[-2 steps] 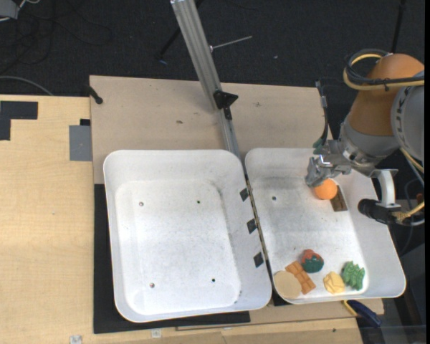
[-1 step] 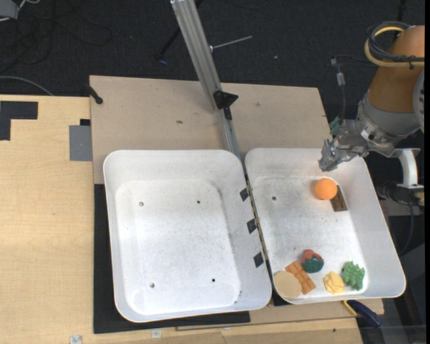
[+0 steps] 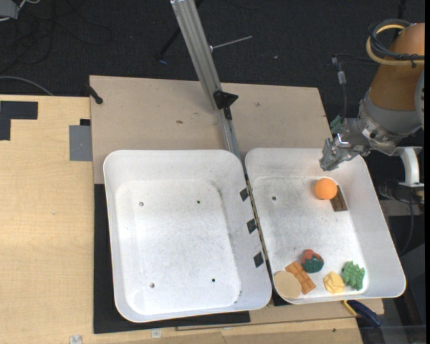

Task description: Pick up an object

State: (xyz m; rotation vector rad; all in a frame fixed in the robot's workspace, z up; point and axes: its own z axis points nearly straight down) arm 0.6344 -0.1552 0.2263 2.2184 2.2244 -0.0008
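Grey metal is blurring together at the two-finger gripper (image 3: 331, 155), so you cannot tell how its tips are standing; it is hanging over the far right corner of the right shallow white bin (image 3: 387, 264), and nothing is visibly sitting in its grasp. You are also losing the arm's upper part, which is running off the frame's right side above the orange band (image 3: 394, 84).

Inside that right bin, you are seeing a small round orange ball (image 3: 326, 189) lying just below the gripper, apart from it, with a small dark brown block (image 3: 339, 202) touching its lower right side. Along the near wall, a tan flat disc (image 3: 288, 284), an orange ridged piece (image 3: 301, 275), a red-and-dark-green lump (image 3: 312, 261), a yellow lumpy piece (image 3: 334, 283) and a green leafy toy (image 3: 353, 274) are clustering together; their exact shapes are too small for you to make out.
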